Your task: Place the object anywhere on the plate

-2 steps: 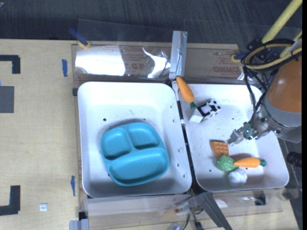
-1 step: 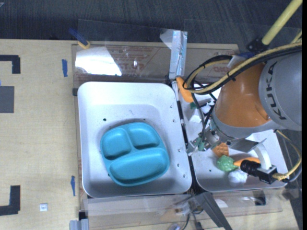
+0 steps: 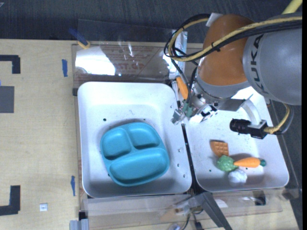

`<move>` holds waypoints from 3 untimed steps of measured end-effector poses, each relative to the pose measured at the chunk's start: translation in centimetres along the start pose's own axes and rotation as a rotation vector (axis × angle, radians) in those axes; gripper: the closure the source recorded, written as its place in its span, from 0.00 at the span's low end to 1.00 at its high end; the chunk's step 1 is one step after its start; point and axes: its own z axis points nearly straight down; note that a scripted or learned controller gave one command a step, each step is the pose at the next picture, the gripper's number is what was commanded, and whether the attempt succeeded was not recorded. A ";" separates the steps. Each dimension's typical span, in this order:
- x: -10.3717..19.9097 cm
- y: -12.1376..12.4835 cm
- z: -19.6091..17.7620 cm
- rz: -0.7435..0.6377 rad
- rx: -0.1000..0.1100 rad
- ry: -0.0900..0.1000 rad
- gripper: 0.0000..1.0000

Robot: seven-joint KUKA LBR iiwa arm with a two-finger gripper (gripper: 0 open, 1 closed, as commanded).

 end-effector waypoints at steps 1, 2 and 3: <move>4.7 -3.2 5.1 -0.032 0.008 0.005 1.00; 10.9 6.1 -2.0 -0.075 -0.003 0.002 1.00; 9.8 -1.3 -2.2 -0.056 0.005 0.002 1.00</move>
